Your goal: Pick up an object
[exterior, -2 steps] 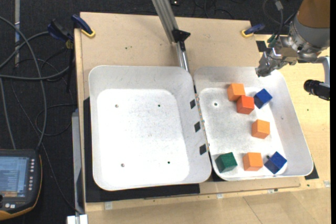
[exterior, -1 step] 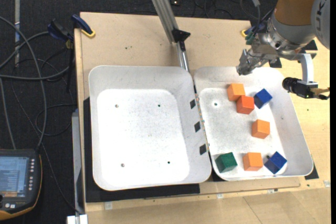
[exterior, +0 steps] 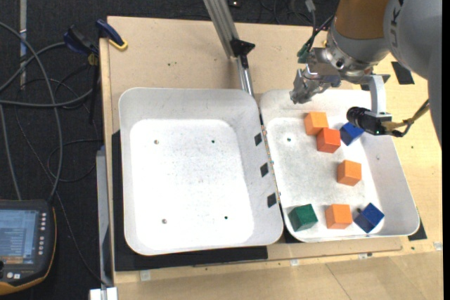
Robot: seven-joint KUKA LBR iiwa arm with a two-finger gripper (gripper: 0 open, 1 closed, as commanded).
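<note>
Blocks lay in the right bin (exterior: 394, 172), an orange block (exterior: 316, 122) nearest the claw (exterior: 304, 95), which hovered over the bin's far edge; its opening could not be told.

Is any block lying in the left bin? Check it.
No. All seven blocks, including the green block, lie in the right bin; the left bin holds none.

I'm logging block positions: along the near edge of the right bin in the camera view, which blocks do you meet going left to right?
Green block → orange block → blue block.
</note>
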